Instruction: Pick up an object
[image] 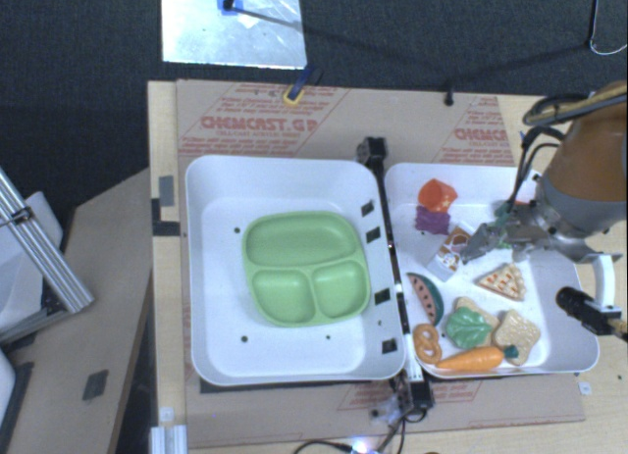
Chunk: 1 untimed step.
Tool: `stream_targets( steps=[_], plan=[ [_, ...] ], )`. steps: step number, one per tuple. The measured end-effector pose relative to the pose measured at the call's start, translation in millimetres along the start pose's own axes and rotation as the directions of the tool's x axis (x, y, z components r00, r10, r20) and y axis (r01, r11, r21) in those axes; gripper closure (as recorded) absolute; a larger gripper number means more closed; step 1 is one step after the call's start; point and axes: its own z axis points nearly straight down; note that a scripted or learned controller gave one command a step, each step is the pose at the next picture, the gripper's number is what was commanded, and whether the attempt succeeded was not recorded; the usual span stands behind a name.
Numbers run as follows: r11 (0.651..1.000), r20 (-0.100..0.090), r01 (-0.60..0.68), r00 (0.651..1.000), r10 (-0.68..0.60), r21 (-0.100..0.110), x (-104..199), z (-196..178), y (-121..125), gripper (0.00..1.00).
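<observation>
Claw [483, 242] hovers low over the right bin [579, 290], reaching for a pick.
Whether it is spread, I cannot tell; the pizza slice [503, 282] lies just below it, the small carton [452, 249] beside; next comes descent and closing.

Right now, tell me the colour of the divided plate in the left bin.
Light green; the divided plate shows clearly in the camera view, lying in the white left bin.

Two white bins [206, 246]; left one carries a pale green divided tray [299, 268]. Right bin: orange-red block [437, 193] on purple block [431, 219]; tan pizza slice [503, 282] with red dots; red watermelon slice [425, 297], dark seeds, green rind; orange carrot [468, 359]; green leafy piece [468, 325]; golden-brown pretzel [427, 342]; beige toast [517, 333]. Arm [589, 163] grey and orange. Bench board [334, 114] tan, red lettering
</observation>
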Motion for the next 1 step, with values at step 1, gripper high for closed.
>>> stream_targets(
  steps=[1],
  plan=[
    [1.0,0.002,0.003,1.0,-0.003,-0.011,0.2,-5.4,2.9,0.0]
  ],
)
